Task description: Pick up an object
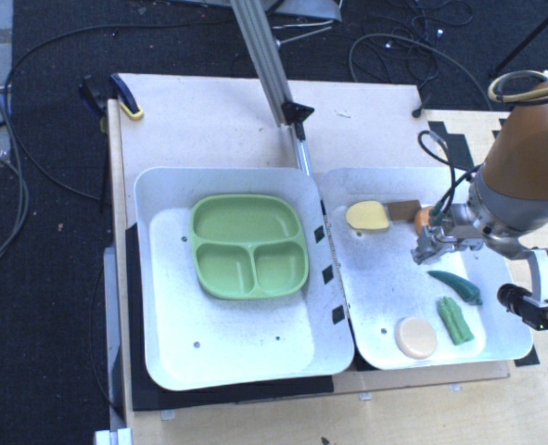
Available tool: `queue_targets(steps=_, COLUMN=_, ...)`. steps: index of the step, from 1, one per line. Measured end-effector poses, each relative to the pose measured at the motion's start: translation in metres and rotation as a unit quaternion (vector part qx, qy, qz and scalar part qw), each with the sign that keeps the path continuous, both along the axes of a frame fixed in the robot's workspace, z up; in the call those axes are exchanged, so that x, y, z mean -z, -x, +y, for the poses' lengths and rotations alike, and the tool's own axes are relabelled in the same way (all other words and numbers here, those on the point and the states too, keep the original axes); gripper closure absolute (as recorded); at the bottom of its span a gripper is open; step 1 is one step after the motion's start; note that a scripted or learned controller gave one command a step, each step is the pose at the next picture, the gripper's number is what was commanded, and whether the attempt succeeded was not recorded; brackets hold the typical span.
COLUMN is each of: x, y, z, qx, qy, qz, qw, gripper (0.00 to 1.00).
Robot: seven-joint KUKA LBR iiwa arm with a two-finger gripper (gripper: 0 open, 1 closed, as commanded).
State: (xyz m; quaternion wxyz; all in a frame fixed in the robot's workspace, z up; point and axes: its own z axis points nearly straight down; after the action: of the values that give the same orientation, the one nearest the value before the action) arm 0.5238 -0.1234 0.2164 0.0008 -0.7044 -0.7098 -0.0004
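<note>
Bins side by side: left bin [162,341] holds a green divided plate [250,246]; right bin [375,336] holds a yellow piece [367,216], teal piece [457,285], green piece [455,322] and cream disc [415,336]. My gripper [428,251] hangs over the right bin beside the teal piece.

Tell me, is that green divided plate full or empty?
Empty. The green plate sits in the left bin, all three compartments showing bare green.
</note>
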Motion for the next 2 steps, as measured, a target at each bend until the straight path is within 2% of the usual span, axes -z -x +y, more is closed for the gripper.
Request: queue_targets(steps=2, x=0.012, y=-0.004, z=0.115, qx=0.000, qy=-0.0002, qz=0.000, qw=1.0000, gripper=1.00)
